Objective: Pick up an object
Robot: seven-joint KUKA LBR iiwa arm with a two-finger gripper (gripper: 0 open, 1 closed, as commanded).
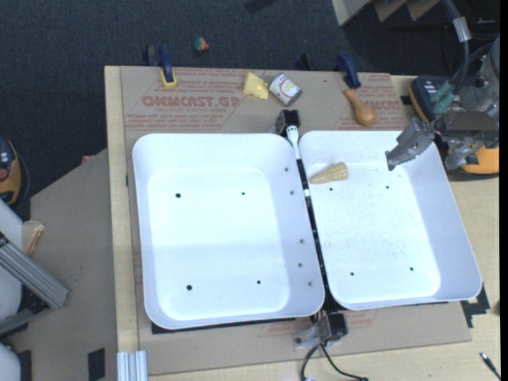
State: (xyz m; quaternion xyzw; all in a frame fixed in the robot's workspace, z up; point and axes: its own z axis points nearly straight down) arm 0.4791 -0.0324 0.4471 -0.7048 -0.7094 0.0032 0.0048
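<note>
gripper state unclear, hangs at right bin top edge; should move left, centre over tan wedge before descending

Two white bins, one tan wedge inside, three small objects behind.

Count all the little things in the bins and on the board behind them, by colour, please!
Tan: 1, the cone-shaped piece in the right bin.
Yellow: 1, the wedge on the board.
White: 1, the little box beside the wedge.
Orange-brown: 1, the pear-shaped thing on the board.
Total: 4.
</note>
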